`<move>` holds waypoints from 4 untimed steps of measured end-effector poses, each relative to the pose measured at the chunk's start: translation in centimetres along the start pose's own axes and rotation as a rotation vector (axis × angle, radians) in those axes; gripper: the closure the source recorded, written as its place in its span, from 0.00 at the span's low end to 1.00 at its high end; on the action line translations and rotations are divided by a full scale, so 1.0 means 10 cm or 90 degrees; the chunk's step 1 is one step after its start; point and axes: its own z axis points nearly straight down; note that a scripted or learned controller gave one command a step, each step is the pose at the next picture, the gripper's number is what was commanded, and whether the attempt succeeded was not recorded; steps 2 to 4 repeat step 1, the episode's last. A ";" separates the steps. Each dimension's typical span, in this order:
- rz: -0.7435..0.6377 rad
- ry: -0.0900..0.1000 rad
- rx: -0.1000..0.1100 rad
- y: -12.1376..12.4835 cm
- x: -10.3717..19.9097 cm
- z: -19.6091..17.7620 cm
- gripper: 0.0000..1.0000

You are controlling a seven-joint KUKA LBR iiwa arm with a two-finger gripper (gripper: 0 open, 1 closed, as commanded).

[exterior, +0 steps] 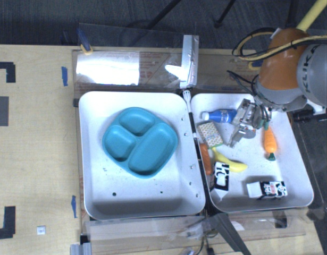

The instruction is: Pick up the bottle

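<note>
The bottle (219,116) is blue with a white cap and lies on its side near the back left of the right bin (296,169). My gripper (237,127) hangs over that bin just right of the bottle's blue end, pointing down and to the left. Its fingers stand open and nothing is between them. The bottle's right end is close to the upper finger, and I cannot tell if they touch.
Around the gripper lie a carrot (269,141), a banana (231,164), a patterned packet (210,134), a black-and-white carton (221,176) and a small white box (267,189). The left bin (94,185) holds a blue divided plate (140,141).
</note>
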 end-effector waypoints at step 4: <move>-0.128 -0.010 -0.014 -0.27 -0.12 -0.20 0.00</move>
